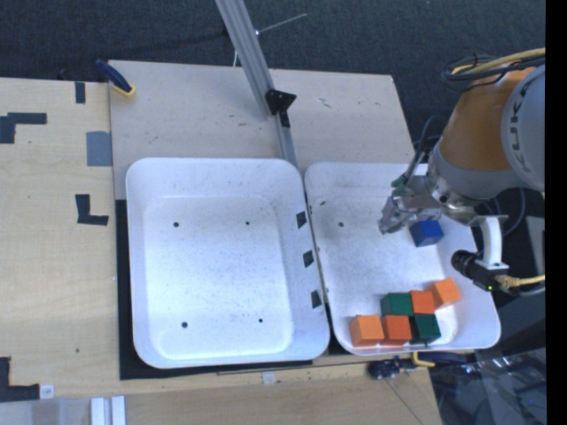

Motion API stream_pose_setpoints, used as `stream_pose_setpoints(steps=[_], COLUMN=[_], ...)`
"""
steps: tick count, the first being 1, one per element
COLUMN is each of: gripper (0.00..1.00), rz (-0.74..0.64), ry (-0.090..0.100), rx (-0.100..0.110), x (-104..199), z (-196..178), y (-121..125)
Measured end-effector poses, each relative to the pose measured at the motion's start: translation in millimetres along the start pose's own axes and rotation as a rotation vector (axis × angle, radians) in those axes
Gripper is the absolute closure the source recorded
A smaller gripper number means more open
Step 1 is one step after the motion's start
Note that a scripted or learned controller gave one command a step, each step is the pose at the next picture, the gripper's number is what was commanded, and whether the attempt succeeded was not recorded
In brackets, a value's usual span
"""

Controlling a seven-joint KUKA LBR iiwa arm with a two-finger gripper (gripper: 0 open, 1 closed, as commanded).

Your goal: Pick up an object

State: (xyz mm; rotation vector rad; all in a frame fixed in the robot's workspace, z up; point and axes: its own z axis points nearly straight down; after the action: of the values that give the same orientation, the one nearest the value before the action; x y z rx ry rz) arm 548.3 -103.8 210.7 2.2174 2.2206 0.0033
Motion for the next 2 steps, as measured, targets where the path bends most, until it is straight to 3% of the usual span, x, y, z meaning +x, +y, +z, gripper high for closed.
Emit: stream_pose_setpoints(steps=[1,2], gripper=[1.0,1.0], rz=[-0.001,-0.005], ry=[0.0,0.003], rx=[-0.002,0.005], x=[9,56], z=[-59,-59], y=[-1,5])
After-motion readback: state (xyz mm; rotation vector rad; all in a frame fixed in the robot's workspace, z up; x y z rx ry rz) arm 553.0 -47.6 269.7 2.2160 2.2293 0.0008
